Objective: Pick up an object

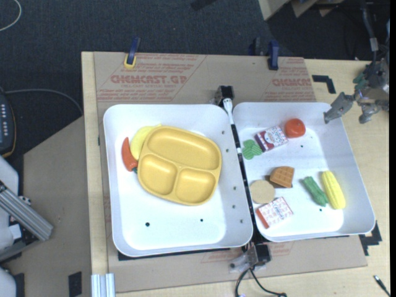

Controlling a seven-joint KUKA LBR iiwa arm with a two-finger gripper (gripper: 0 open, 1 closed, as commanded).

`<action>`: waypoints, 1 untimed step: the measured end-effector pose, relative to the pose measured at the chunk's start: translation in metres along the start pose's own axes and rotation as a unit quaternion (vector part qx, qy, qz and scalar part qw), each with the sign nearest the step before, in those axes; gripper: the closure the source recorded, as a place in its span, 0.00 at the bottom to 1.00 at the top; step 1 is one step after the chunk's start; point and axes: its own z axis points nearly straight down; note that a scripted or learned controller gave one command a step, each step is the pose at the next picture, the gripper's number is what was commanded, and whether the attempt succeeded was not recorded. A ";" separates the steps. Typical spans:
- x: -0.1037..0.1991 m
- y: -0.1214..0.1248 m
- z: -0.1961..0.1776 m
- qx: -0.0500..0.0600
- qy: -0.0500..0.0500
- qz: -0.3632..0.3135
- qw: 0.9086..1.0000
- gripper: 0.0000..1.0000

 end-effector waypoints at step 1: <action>0.000 0.002 -0.006 -0.005 -0.001 -0.001 1.000 0.00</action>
